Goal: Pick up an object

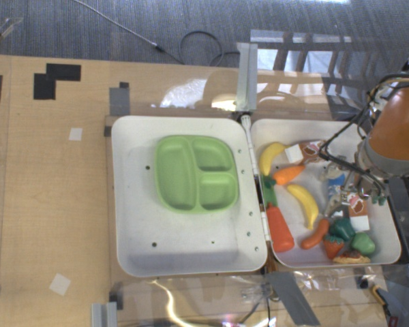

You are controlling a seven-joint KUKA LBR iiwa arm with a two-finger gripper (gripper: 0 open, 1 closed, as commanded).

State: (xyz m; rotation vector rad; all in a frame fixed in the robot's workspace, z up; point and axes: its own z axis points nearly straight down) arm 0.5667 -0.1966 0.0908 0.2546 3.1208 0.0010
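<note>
green plate, bananas, carrot

Setting: a robotics lab or test cell — not a home or kitchen.
Bench: a plain wooden bench bearing black square markers and small taped patches.
Fixtures: two shallow white bins set side by side, with metal brackets and clamps at their edges.
Machine: a grey arm with an orange band reaching in from the right, loose wires around it.
Floor: grey carpet with a cable trailing across it.
Contents: a green divided plate and plastic toy food — stand-ins, not real groceries.
</note>
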